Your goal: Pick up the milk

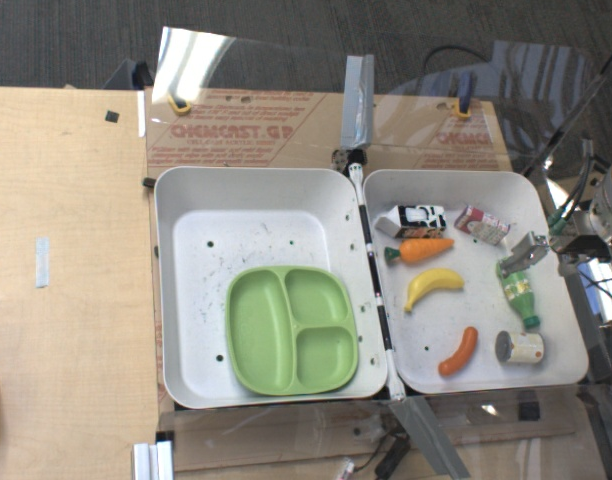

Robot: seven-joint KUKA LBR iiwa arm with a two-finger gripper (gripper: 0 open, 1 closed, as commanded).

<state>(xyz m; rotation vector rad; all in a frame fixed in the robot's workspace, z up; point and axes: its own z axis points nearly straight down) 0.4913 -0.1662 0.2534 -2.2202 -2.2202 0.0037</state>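
The milk [418, 217] is a small black-and-white carton lying on its side at the back of the right bin [456, 180], just behind a carrot [426, 250]. My gripper [526, 253] reaches in over the right bin's right side. It hangs above the top of a green bottle [520, 299], well to the right of the milk. Nothing shows in its grasp.
A pink carton [483, 225] lies between the milk and the gripper. Also in the right bin are a banana [433, 286], a sausage [458, 351] and a small tipped cup [520, 348]. The left bin [186, 268] holds a green divided plate [291, 328].
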